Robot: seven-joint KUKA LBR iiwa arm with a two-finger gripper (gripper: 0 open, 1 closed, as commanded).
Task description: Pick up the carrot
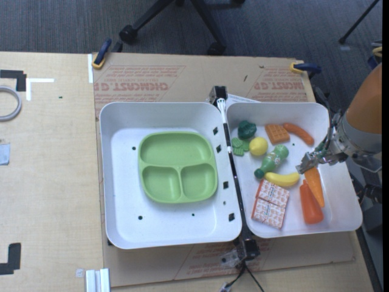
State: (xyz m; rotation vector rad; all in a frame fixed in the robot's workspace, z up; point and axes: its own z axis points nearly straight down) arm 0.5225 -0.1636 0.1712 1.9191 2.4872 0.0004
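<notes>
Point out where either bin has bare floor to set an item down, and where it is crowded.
Left bin: bare floor rings the green plate, widest along the front and left walls. Right bin: crowded; broccoli, lemon, banana, cracker box and carrot fill it. Small patches remain at its front-right corner and rear-left.

My arm point(371, 111) is cut off by the right edge of the frame. My gripper point(311, 161) is too small and blurry to read, and it covers the carrot's point(314, 186) top end.
</notes>
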